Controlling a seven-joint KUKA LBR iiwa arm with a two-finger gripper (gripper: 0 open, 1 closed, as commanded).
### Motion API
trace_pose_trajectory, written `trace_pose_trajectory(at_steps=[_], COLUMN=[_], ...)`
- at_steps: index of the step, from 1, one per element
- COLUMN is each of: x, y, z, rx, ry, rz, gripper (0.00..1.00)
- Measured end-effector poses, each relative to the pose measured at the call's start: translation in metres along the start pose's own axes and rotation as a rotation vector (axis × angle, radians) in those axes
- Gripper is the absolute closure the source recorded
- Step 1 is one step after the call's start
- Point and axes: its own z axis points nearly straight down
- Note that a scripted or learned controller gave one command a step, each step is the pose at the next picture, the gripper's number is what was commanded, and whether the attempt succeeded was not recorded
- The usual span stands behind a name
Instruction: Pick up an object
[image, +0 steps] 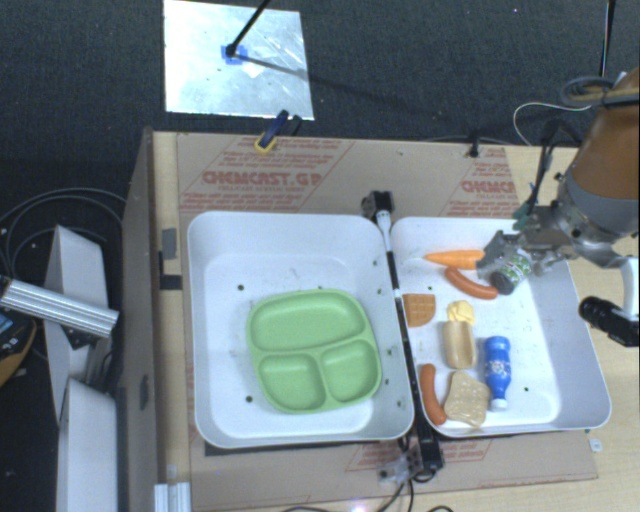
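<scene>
I see the claw (510, 268) low over the far part of the right bin (570, 330), reaching in from the right. From this slant I cannot tell how wide it stands, nor whether it grips anything. It sits just beside the carrot (452, 258) and the red sausage (471, 288), apparently close above the sausage's right end; contact I cannot confirm.

Further down the same bin lie a brown cracker-like piece (420, 309), a tan bun-shaped piece (459, 337) with a yellow top, a blue bottle (497, 370), a bread slice (466, 398) and a second sausage (431, 392) along the bin's left wall.

The left bin (225, 260) holds a green divided tray (313, 349). Both bins rest on the cardboard-covered tabletop (300, 170).
</scene>
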Motion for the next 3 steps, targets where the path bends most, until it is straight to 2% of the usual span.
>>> trace_pose_trajectory(at_steps=[1, 2, 3], x=[-0.006, -0.020, -0.039], y=[0.069, 0.113, 0.032], z=[0.122, 0.188, 0.187], rx=[0.007, 0.001, 0.001], ry=[0.001, 0.000, -0.001], rz=[-0.001, -0.002, 0.002], gripper=[0.00, 0.00, 0.00])
